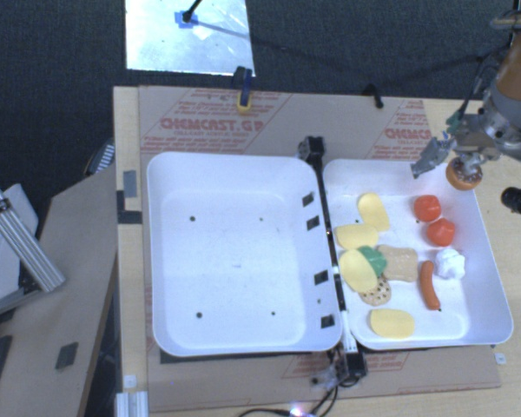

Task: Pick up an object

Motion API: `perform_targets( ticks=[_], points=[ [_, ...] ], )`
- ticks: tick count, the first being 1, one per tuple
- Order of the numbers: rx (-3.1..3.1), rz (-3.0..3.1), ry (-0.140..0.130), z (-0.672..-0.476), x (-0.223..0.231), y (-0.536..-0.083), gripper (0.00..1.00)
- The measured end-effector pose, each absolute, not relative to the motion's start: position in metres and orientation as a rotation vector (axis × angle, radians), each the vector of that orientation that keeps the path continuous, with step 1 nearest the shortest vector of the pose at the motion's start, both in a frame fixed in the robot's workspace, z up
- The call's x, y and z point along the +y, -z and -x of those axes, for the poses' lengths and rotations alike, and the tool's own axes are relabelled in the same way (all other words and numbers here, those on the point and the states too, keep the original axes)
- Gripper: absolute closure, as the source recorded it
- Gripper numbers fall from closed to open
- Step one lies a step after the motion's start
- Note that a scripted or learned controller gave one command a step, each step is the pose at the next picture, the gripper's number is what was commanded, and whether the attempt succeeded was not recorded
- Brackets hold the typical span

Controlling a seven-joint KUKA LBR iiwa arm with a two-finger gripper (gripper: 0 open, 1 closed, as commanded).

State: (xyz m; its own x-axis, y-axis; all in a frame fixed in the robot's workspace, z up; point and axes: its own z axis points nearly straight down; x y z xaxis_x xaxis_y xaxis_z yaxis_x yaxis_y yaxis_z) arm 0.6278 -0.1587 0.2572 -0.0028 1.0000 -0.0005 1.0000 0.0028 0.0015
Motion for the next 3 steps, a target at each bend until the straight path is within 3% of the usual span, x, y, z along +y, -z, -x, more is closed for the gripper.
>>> perform_targets(
  ticks=[1, 2, 3],
  points=[
    [2.222, -2.224, 0.001, -0.615, -0.208, -0.136, 0.00],
    [2.221, -2.210, -0.006, -0.574, -0.155, -0.085, 0.00],
    [2.220, -2.209, -0.009, -0.542, -0.098, -0.088, 0.00]
  ],
)
